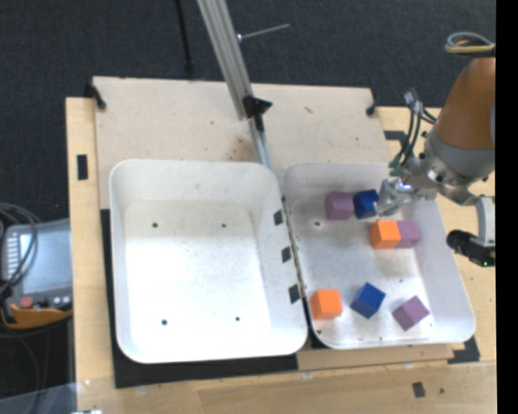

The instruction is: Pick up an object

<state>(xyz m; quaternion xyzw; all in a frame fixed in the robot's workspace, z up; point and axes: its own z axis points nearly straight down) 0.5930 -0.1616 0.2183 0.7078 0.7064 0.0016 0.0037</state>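
While the gripper [390, 190] hangs low over the right bin [440, 270], just beside the blue cube [366, 203], you have nothing lifted yet; the grasp and the raise remain; the blocks look small, matte, hard-edged, resting on smooth white plastic.

robot lab: bench [82, 231] with white bins [138, 188], aluminium post [224, 41]

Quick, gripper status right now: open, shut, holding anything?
Gripper: cannot be told; it sits low over the blue cube in the right bin.
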